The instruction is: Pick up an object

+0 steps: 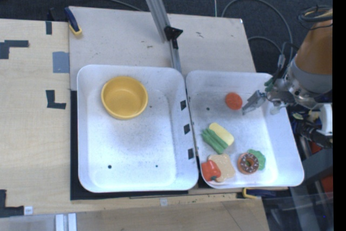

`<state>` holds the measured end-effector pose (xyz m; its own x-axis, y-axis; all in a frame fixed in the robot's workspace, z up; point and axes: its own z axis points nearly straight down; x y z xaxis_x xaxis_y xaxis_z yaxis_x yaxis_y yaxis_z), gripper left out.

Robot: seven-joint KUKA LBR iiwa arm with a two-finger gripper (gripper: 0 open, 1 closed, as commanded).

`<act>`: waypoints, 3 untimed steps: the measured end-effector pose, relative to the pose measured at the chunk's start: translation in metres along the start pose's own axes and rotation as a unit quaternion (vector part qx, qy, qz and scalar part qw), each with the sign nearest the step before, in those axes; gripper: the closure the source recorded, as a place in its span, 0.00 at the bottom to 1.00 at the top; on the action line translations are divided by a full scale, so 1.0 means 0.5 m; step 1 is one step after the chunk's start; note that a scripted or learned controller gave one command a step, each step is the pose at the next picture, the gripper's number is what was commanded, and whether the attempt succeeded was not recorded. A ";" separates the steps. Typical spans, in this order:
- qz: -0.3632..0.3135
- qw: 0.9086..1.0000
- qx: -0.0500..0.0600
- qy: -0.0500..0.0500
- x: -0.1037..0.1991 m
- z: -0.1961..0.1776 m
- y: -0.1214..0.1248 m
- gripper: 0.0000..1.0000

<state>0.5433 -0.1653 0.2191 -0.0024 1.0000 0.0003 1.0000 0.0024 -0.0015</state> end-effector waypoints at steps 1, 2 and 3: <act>0.000 1.000 0.000 0.000 0.000 0.000 0.000 0.00; 0.001 1.000 0.002 0.000 0.000 0.095 -0.019 0.00; 0.001 1.000 0.004 0.001 0.011 0.221 -0.031 0.00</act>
